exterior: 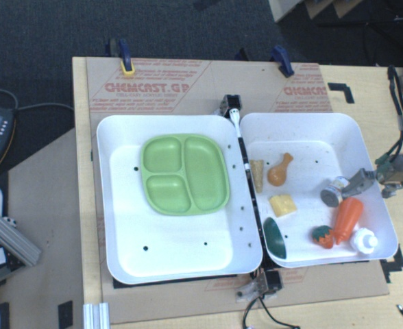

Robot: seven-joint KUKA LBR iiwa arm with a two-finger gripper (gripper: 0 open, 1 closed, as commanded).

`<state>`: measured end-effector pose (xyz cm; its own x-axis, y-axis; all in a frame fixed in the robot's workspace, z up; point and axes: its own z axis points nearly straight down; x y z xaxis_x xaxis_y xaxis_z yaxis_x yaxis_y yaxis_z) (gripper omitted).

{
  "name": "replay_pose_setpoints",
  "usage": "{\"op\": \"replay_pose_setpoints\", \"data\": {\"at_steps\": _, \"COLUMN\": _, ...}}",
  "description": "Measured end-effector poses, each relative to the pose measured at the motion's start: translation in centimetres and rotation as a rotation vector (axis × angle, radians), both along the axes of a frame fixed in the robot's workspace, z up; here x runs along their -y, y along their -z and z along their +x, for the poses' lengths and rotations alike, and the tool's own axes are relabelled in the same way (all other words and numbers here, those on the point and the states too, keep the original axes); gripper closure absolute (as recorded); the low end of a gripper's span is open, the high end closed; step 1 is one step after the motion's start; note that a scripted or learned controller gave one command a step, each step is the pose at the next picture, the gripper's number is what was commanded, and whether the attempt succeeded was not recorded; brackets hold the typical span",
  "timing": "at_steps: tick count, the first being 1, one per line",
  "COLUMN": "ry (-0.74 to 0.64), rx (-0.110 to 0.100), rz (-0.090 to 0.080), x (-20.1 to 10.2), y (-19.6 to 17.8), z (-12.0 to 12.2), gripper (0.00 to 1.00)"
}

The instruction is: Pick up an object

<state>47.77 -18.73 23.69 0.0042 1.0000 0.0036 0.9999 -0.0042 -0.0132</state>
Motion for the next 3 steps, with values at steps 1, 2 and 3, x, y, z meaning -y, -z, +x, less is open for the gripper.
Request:
{"op": "replay_pose_setpoints", "data": {"at_steps": 1, "ry": -0.004, "rx": 0.013, "rz": -0.003, "x": 0.0, "y": -0.6, "z": 0.3, "gripper": 0.00}}
{"op": "replay_pose_setpoints", "data": {"at_steps": 2, "ry": -0.003, "rx": 0.009, "rz": -0.001, "x": 0.7, "y": 4.1, "z": 0.6, "gripper": 0.00}}
{"op": "replay_pose_setpoints", "data": {"at_steps": 3, "ry": -0.004, "rx": 0.006, "rz": 0.000, "x": 0.1, "y": 9.9, "z": -0.3, "gripper": 0.00}}
